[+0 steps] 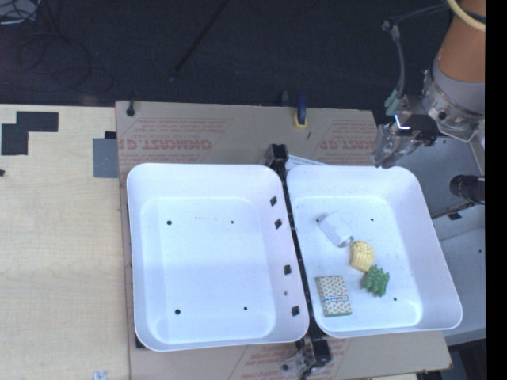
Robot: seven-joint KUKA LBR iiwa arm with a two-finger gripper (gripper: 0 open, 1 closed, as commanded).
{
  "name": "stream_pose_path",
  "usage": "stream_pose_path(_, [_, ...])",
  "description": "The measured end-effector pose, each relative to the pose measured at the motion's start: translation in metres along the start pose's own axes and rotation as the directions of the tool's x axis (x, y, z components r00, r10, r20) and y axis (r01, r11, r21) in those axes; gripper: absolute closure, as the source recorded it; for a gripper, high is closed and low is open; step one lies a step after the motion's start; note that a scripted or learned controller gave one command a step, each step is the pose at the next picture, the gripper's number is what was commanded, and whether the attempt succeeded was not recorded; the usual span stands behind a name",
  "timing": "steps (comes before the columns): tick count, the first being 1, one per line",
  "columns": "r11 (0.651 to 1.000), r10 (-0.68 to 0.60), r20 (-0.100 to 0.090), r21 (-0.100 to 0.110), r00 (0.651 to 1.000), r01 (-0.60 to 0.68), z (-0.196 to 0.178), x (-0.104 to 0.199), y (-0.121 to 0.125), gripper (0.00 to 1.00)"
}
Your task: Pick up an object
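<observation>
The right bin (432,236) holds several small objects: a pale clear piece (335,229), a yellow ridged toy (362,255), a green knobbly toy (376,280) and a patterned card packet (334,295). My gripper (386,153) hangs above the right bin's far right corner, well away from all of them. Nothing shows between its fingertips.
The left bin (142,236) sits beside the right one, joined by a black clip strip (286,236). Both rest on a cardboard sheet (198,137). A blue and yellow clamp (301,113) stands at the cardboard's far edge. The arm's orange band (463,42) is at the upper right.
</observation>
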State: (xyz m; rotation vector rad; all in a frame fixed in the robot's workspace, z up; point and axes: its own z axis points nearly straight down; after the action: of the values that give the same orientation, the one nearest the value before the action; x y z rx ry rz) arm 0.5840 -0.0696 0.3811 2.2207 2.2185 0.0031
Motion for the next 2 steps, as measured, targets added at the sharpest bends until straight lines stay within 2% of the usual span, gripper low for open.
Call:
stream_pose_path(1, [1.0,0.003,-0.001,0.014,1.0,-0.003,0.091,-0.034,-0.032,1.0])
stream_pose_path(2, [1.0,-0.001,-0.003,0.013,1.0,0.001,0.124,-0.003,-0.076,1.0])
